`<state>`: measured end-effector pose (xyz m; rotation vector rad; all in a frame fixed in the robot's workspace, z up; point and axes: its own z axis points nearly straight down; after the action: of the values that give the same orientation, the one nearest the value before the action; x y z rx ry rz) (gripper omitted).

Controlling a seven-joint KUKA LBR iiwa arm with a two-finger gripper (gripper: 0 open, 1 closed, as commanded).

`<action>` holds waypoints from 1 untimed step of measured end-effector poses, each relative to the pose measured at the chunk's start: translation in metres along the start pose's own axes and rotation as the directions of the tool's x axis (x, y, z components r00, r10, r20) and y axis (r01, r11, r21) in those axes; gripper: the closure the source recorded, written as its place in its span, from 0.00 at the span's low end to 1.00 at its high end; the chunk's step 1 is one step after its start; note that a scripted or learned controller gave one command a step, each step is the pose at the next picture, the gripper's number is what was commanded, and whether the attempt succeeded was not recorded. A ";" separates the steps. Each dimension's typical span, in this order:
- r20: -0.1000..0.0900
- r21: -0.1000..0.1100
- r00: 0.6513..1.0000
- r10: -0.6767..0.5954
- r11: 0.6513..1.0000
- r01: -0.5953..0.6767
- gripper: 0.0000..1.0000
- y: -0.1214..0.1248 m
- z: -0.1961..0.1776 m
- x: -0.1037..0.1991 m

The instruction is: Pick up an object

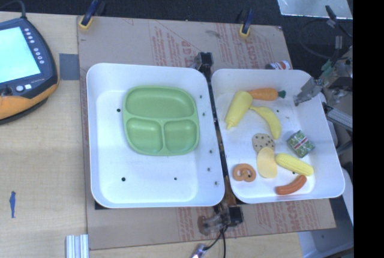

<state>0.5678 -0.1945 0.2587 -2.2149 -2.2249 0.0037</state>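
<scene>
- Fingers point(302, 95): at right edge of frame, over upper right rim of right bin point(336, 191); can't tell if apart or together.
- Carrot point(264, 93) just left of them, w/ yellow bottle point(237, 108), banana point(267, 121), green cube point(300, 143) nearby.
- Left bin point(102, 131): green plate point(161, 120) in middle.

On my desk point(36, 155), a cardboard sheet point(180, 41) lies under both bins, pinned at its far edge by two clamps point(89, 14). A teach pendant point(21, 68) with an orange grip rests at the left edge, screen lit. Grey tape point(69, 66) sits just beside it. A blue mark point(12, 203) shows near the front left.
</scene>
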 end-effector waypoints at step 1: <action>0.000 0.001 1.000 0.000 1.000 0.000 0.00 -0.048 0.104 0.034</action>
<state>0.5193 -0.1605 0.1553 -2.2142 -2.2251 0.0053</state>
